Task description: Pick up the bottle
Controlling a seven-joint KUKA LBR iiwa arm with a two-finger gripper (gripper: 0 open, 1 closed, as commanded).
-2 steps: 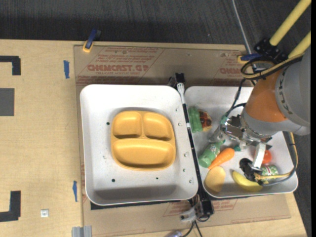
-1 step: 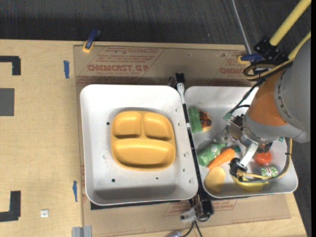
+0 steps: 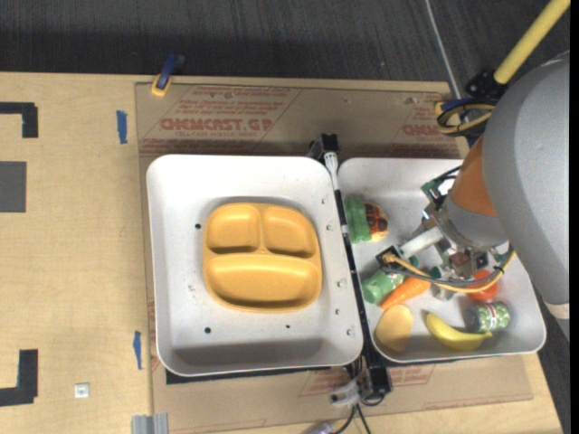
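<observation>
So the arm's down in the right bin [image 3: 534, 328], wrist and cables crowded over the toys, and honestly I can't tell whether the jaws are open or closed. The bottle [image 3: 489, 316], I'd guess, is the little green thing just right of the banana [image 3: 452, 332], tucked against the bin wall, so awkward to reach.

We see two white bins on a tan desk — the left bin [image 3: 172, 269] holds a yellow-orange divided tray [image 3: 263, 256]. In the right bin [image 3: 529, 328] we make out a yellow banana [image 3: 452, 332] by its near edge, an orange carrot [image 3: 409, 291] with green beside it, and a pale yellow fruit [image 3: 393, 326]. The arm [image 3: 534, 170] is grey with an orange band — blue tape [image 3: 121, 127] marks the desk [image 3: 72, 242].
</observation>
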